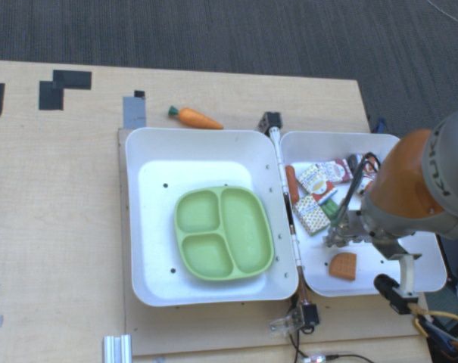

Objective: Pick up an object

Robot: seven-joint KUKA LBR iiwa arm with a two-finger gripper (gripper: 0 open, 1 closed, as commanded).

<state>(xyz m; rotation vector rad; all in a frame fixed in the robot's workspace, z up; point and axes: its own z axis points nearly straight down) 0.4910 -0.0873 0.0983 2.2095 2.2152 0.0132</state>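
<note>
The right bin (429, 274) holds several small items. A red sausage-like piece (291, 183) lies along its left wall, beside white and red packets (322, 175) and a checkered packet (312, 214). A green piece (331, 206) is next to them. A brown-orange block (344, 265) sits near the front. My gripper (339, 235) hangs low over the middle of this bin, just above the block and right of the checkered packet. The arm's orange band (405, 178) and grey wrist hide much of the bin's right half.
The left bin (149, 203) carries a green divided plate (223, 233). A toy carrot (196, 118) lies on the bench behind the bins. A black clamp (271, 121) sits at the back of the divider between them, and cables (300, 320) run at the front.
</note>
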